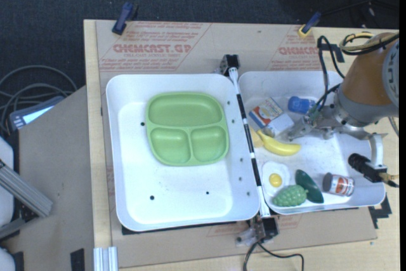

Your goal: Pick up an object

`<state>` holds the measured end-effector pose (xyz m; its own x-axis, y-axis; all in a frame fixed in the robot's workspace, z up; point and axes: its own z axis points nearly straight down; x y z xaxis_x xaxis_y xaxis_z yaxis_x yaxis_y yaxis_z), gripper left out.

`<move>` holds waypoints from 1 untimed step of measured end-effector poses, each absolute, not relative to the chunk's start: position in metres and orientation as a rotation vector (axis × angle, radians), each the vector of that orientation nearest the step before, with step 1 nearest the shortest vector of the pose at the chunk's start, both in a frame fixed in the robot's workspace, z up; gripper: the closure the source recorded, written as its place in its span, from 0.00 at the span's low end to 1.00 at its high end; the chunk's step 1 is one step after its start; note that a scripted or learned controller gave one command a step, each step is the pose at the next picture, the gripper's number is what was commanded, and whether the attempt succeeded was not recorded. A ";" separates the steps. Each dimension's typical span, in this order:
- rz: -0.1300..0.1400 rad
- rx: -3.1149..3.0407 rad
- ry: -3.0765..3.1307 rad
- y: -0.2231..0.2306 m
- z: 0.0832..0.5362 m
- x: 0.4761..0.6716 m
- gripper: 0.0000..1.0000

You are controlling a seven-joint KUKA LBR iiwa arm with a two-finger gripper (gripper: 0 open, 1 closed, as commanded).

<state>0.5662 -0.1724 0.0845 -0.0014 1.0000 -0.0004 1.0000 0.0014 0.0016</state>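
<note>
The right bin (374, 197) holds several toy items. A yellow banana (280, 146) lies near its left wall, with a red and white carton (266, 113) and a blue item (299, 104) behind it. My gripper (298, 132) is low in this bin, just right of the banana and below the blue item, pointing left. Nothing is visibly held in it. The grey arm with its orange band (371, 82) rises behind it at the right.
At the right bin's front lie a fried egg (274, 178), a light green bumpy item (290, 195), a dark green piece (309, 186) and a small red-labelled bottle (339, 185). A green divided plate (187, 127) sits in the left bin (127, 168).
</note>
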 end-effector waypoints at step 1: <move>-0.020 2.233 2.241 -0.125 0.081 0.604 0.00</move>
